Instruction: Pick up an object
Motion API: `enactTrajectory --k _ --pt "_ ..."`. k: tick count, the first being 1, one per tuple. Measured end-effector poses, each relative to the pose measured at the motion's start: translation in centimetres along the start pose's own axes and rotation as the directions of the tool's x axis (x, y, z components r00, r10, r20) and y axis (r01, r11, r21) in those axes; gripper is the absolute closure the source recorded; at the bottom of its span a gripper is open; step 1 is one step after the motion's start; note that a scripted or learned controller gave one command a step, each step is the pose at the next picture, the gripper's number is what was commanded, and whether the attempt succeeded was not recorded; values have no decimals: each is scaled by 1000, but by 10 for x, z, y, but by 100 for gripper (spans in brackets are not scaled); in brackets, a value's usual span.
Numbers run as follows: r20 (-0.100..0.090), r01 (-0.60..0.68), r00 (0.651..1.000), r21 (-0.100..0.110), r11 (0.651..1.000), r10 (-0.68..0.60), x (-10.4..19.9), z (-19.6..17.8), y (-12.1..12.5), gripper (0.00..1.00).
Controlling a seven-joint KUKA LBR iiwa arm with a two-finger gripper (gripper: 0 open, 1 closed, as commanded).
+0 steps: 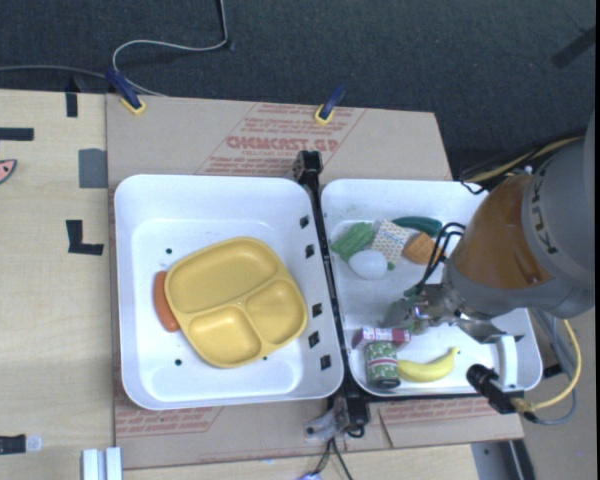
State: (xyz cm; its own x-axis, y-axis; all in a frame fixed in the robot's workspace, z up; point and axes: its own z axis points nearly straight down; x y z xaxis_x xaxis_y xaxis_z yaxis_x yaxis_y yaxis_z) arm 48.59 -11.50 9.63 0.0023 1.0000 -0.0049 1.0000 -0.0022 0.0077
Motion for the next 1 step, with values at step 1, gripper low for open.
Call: enactTrajectory --k 1 --pt "-5 4 1000 8 1000 -4 45 -87 66 100"
